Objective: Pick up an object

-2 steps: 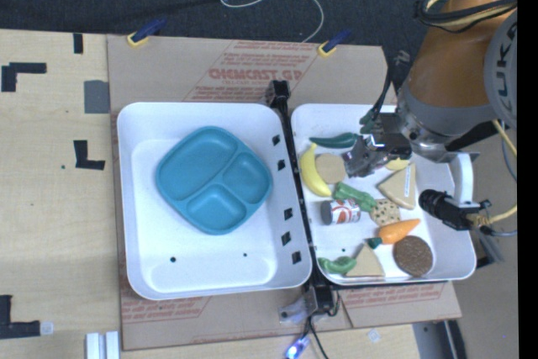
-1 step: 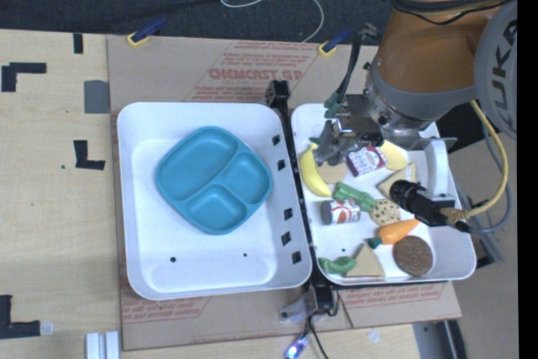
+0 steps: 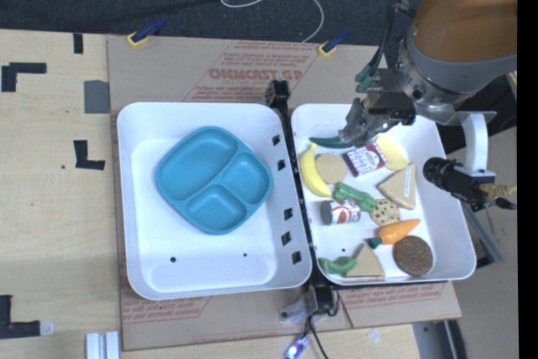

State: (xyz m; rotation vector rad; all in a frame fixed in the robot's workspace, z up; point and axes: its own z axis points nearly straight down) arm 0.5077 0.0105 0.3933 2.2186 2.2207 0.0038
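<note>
The gripper (image 3: 357, 129) hung low over the far end of the right bin (image 3: 458, 261), above a slim green pod (image 3: 329, 142) lying crosswise; whether it gripped anything I could not tell. Nearby, a smooth curved banana (image 3: 310, 172) ran lengthwise beside the purple packet (image 3: 365, 159), and a glossy blue compartment plate (image 3: 213, 178) sat in the left bin (image 3: 139, 206).

Tool (image 3: 355, 129) hovers over toy food (image 3: 370, 206) in right bin (image 3: 458, 261).
</note>
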